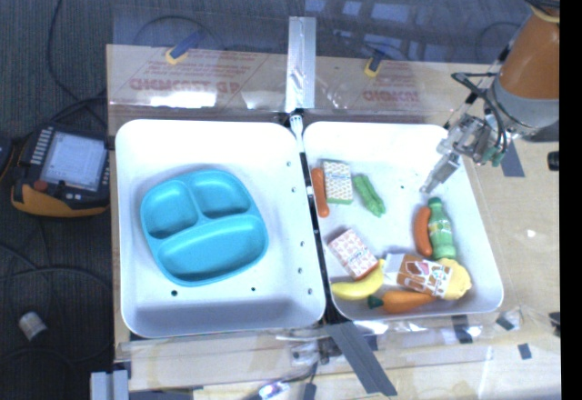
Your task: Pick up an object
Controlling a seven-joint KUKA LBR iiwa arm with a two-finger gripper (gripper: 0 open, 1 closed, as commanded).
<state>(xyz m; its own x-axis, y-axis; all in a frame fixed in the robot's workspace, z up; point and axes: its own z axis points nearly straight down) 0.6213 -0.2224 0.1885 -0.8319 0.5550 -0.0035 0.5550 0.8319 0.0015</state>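
The gripper (435, 182) is hovering just above the green bottle (442, 231) in the right bin (400, 135), carrying nothing; its opening cannot be told. The approach step is judged to be running. The next move is calling for a descent onto the bottle, avoiding the sausage (421, 230) touching its left side.

I see the toy food heaped in the right bin (473, 207): a green bottle (442, 233) beside a sausage (421, 228); a banana (356, 285), carrot (403, 301) and juice carton (424, 275) at the near wall; a green pickle (369, 194) lying apart.
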